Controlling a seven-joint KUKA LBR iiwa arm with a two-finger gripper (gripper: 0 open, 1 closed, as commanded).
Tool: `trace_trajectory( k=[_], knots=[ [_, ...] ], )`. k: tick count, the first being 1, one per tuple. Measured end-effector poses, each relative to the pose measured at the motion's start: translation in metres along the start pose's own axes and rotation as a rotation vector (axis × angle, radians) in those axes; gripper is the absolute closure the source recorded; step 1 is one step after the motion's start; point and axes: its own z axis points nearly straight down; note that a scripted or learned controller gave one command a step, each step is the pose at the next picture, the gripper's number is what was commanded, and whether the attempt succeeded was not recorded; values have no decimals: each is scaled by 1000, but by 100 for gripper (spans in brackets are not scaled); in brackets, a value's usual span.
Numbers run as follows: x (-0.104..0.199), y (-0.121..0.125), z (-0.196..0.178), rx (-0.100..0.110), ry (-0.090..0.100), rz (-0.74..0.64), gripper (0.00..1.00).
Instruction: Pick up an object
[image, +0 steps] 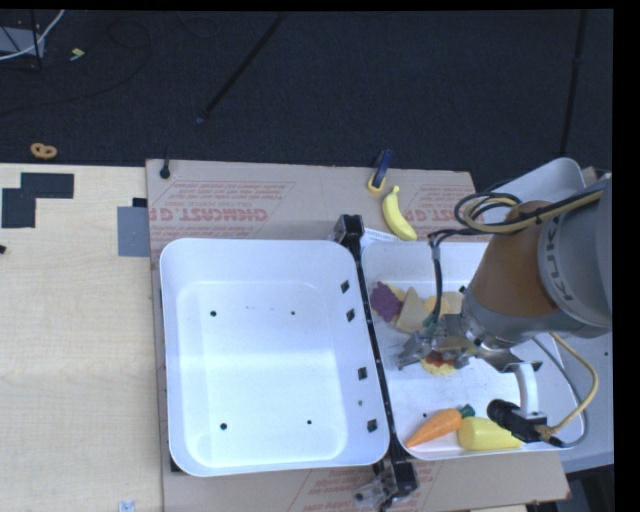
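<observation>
Jaws (428, 350) low in right bin (400, 262), over yellow toy (437, 366); purple piece (385, 298) just beside. Jaw state: cannot tell.

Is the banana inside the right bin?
No. The banana lies on the cardboard beyond the right bin.

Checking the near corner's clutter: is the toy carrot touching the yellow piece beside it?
Touching: the camera view shows the carrot butting against the yellow piece, no gap.
</observation>
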Motion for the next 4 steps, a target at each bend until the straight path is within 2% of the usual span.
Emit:
trace_trajectory(
  k=[1, 2, 3, 4],
  knots=[
    [5, 74, 16, -17, -6, -3, 0],
    [-16, 114, 16, -5, -2, -3, 0],
    [10, 115, 14, -13, -7, -2, 0],
    [22, 115, -89, -22, -3, -5, 0]
  ],
)
